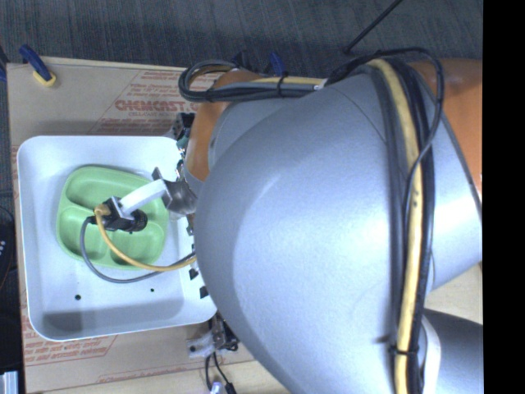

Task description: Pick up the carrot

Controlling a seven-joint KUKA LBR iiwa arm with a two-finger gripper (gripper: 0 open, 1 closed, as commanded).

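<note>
My grey arm [328, 220] covers most of the view and hides the right bin and the right edge of the left bin. Its orange band [205, 130] sits over the left bin's right rim. Just below the band, a metal part of the gripper [177, 197] pokes out from under the arm, at the right edge of a green thing. That green, lumpy, dish-like thing [82, 199] lies in the upper middle of the left white bin [33, 245].
The bins rest on a brown cardboard sheet [123, 97] with red print. A blue clamp [37, 64] sits at its far left corner. The bare bin floor [98, 302] lies nearer the front. Black cables [213, 72] loop above the wrist.
</note>
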